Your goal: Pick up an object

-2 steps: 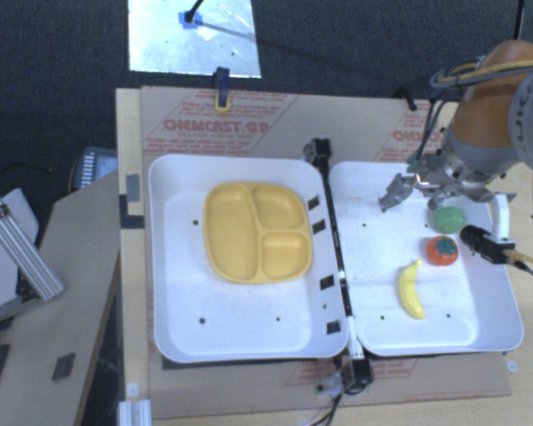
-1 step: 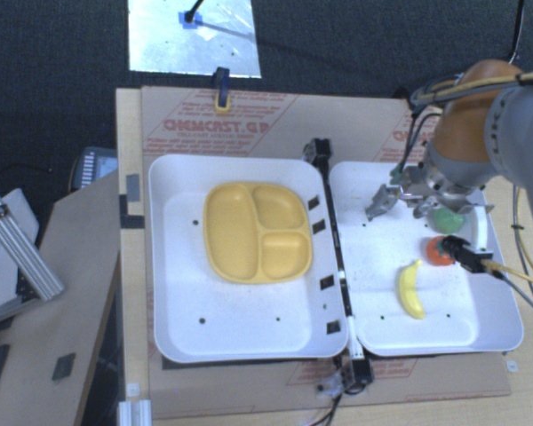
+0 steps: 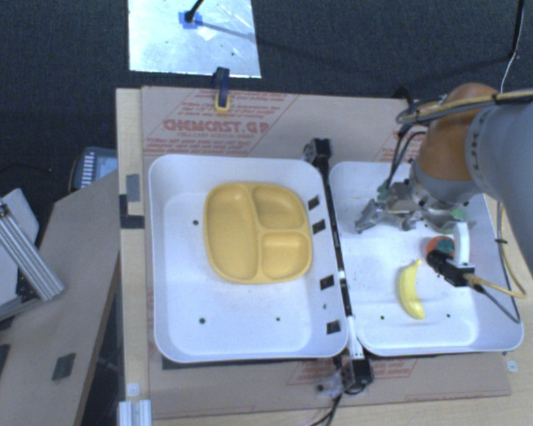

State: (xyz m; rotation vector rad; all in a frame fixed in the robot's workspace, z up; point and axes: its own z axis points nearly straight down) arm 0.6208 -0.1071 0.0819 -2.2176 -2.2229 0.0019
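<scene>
**Banana in right bin, gripper above it, nothing visibly grasped**

Banana, small yellow plastic toy (image 3: 411, 291), lies flat on the floor of the right shallow white bin (image 3: 373, 327), toward the near right part. We see it curved, long axis roughly front to back, nothing touching it except the bin floor.

Grey metal two-finger gripper (image 3: 373, 215) hangs over the upper middle of the same bin, fingers pointing left. We cannot tell if it is spread or closed from this angle, and we see nothing between its fingers. It sits near the banana but apart, up and left of it.

Grey KUKA arm with orange band (image 3: 480, 140) comes in from the right, over the right bin's far corner. A small red-orange and green thing (image 3: 439, 243) shows just under the wrist, partly hidden; we cannot tell what it is.

Left shallow white bin (image 3: 173, 327) holds a yellow plastic divided plate (image 3: 256, 232), three compartments, lying flat near the centre. Both bins rest on a brown cardboard sheet (image 3: 213, 124).
</scene>
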